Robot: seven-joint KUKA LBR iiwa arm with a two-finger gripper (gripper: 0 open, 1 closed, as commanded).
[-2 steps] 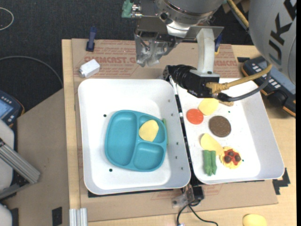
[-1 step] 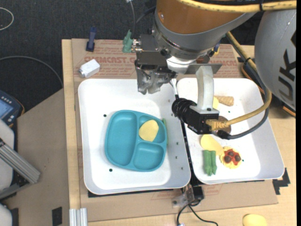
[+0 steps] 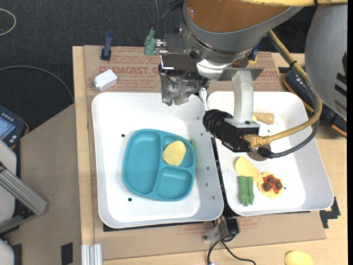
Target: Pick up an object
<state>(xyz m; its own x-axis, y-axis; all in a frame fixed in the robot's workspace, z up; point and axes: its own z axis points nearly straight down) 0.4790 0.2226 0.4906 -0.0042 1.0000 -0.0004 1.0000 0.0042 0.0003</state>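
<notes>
Cardboard-topped bench on dark carpet, two white bins. Gripper (image 3: pixel 177 93) hangs at upper centre, above left bin (image 3: pixel 107 148) rim; finger state cannot tell. Pickable toys cluster lower right: green beans (image 3: pixel 246 190), pizza slice (image 3: pixel 271 185); yellow piece (image 3: pixel 175 153) sits in blue tray (image 3: pixel 144 167), likely sorted there

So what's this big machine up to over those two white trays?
A grey and orange robot arm reaches over two white bins to pick up an object. Its gripper hangs over the far edge of the left bin, with nothing visibly held. That bin holds a blue divided plate with a yellow piece in one compartment. The right bin holds small toy foods: a green one, a yellow one, and a red-topped one.
</notes>
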